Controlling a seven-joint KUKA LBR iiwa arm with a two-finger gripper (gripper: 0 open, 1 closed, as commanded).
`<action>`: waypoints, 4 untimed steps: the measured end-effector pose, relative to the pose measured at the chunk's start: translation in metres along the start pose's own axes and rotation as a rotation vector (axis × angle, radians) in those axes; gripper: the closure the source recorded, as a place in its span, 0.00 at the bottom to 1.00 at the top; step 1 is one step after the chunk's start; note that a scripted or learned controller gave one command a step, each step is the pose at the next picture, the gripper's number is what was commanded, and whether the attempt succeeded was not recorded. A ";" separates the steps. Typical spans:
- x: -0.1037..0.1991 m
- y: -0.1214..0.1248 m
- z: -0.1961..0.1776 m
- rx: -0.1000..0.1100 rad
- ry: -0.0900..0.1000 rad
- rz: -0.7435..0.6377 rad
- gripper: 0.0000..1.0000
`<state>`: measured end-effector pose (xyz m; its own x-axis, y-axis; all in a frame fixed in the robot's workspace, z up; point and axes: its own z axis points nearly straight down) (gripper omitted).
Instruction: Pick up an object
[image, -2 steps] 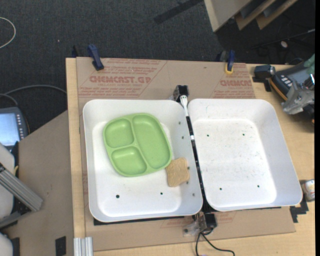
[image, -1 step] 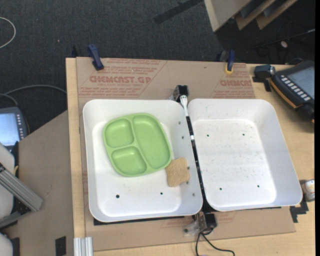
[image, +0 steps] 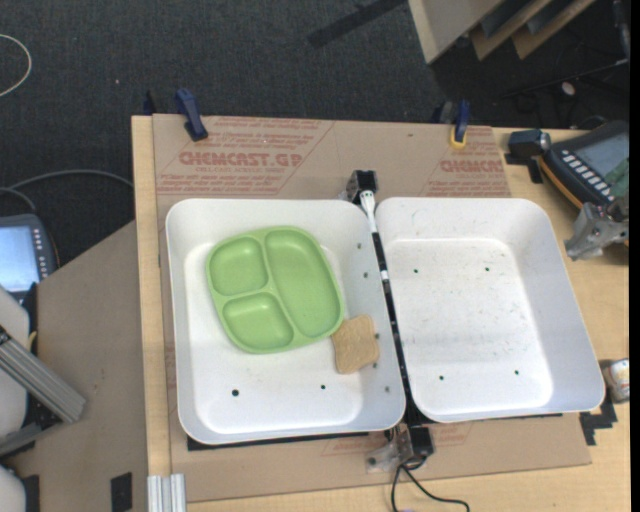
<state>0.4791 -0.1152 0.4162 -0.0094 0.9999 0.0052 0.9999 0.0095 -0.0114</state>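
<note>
tan sponge (image: 355, 344) — one corner tucked under the green plate's (image: 275, 289) rim.

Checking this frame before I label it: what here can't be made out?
- Tan sponge-like piece: material too small to tell; whether it touches the green divided plate is unclear.
- Dark specks in the right bin: too small to identify.
- Handheld device: cut off by the right edge.
</note>
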 end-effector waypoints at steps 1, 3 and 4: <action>-0.031 0.043 -0.127 -0.029 -0.012 0.009 1.00; 0.047 0.000 0.050 0.002 -0.002 0.004 1.00; 0.053 0.000 -0.126 -0.035 -0.007 0.007 1.00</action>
<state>0.4798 -0.0624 0.5429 -0.0021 1.0000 -0.0021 0.9997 0.0022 0.0231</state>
